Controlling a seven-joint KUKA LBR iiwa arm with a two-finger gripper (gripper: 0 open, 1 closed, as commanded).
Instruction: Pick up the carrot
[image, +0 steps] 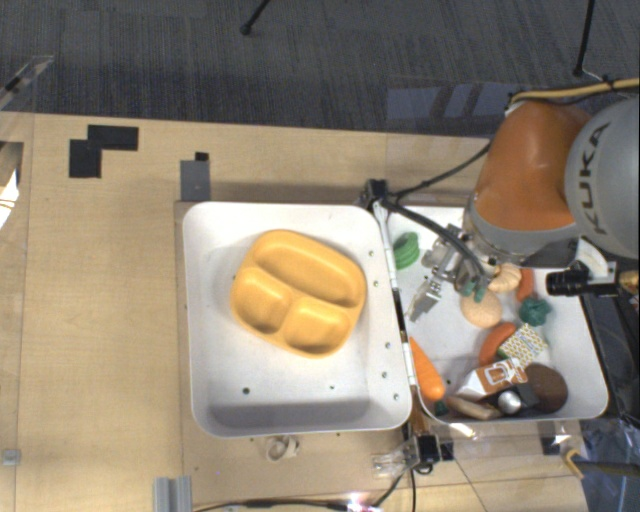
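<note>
carrot (428, 372) lies ungrasped by the right bin's (590, 345) near-left wall — jaws hover apart, empty, pickup not yet begun.

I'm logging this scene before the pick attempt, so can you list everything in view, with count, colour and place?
bins: two, white, side by side on the bench.
sectioned tray: one, yellow, in the left bin, with three compartments.
carrot: one, orange, at the right bin's left wall, near its front corner.
green piece: one, green, in the right bin's far left part.
pile of small items: several, beige, orange, teal, brown and a patterned packet, in the right bin's middle and front; too crowded to count exactly.
bench: one, light wood, with black marks at the far left.
arm: one, grey with an orange band, over the right bin.
hand: one, metallic, above the right bin's floor, apart from the carrot.
</note>
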